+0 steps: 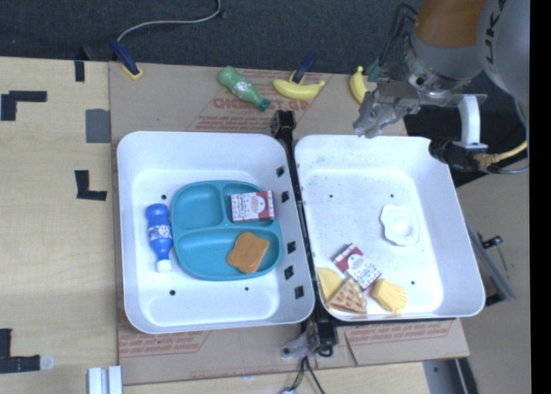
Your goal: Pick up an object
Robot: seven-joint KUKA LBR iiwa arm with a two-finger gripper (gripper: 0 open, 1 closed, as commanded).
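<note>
Objects all lay untouched when I checked, so the pick had not begun: I judged nothing was done and the whole grasp was left. From the left I counted one bottle (157, 235), one tray (212, 237) carrying one carton (252, 206) and one toast (248, 252) in the left bin (138, 160). The right bin (430, 169) held one egg (399, 227), another carton (356, 266) and three wedges (349, 296), while the gripper (368, 126) hung over its far rim, fingers slightly apart on nothing.

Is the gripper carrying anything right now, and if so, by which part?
Nothing is held. The gripper hangs above the back rim of the right bin with nothing between its fingers; the fried egg lies on the bin floor.
</note>
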